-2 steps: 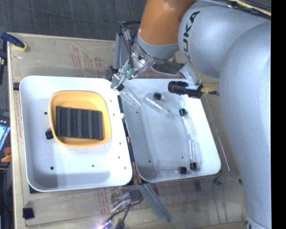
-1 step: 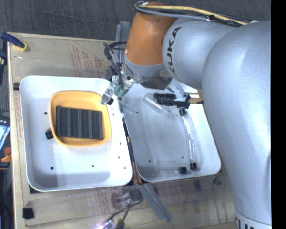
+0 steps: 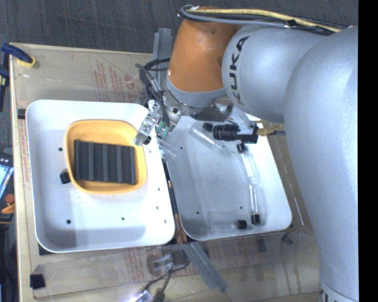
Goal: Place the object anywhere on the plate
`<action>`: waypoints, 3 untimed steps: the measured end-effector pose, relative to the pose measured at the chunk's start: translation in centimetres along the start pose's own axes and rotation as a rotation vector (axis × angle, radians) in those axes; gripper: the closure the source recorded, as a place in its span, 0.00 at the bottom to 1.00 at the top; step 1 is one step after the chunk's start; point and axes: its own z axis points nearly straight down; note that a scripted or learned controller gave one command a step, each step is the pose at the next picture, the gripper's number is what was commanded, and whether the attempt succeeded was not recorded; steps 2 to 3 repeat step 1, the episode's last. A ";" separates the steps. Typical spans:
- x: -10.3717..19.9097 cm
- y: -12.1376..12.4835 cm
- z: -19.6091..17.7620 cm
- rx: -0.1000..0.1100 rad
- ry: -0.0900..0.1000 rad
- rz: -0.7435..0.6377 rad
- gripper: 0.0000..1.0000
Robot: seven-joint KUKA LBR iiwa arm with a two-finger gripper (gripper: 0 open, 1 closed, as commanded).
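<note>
the claw (image 3: pixel 152 126) hangs at the seam between the two bins, its grip impossible to make out from above. just to its left lies the yellow plate (image 3: pixel 82 131) — a dark ribbed object (image 3: pixel 106 162) already on it. judged step: the drop, or a retreat upward.

Two white bins (image 3: pixel 94 231), one yellow plate (image 3: pixel 104 128).

A yellow plate (image 3: pixel 107 131) lies flat in the left bin, toward its ten o'clock corner. A dark ribbed block (image 3: pixel 106 162) rests on it, flat.
</note>
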 end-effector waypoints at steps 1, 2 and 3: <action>0.0 0.0 0.0 0.000 0.000 0.000 0.00; 0.0 0.0 0.0 0.000 0.000 0.000 0.00; 0.0 0.0 0.0 0.000 0.000 0.000 0.00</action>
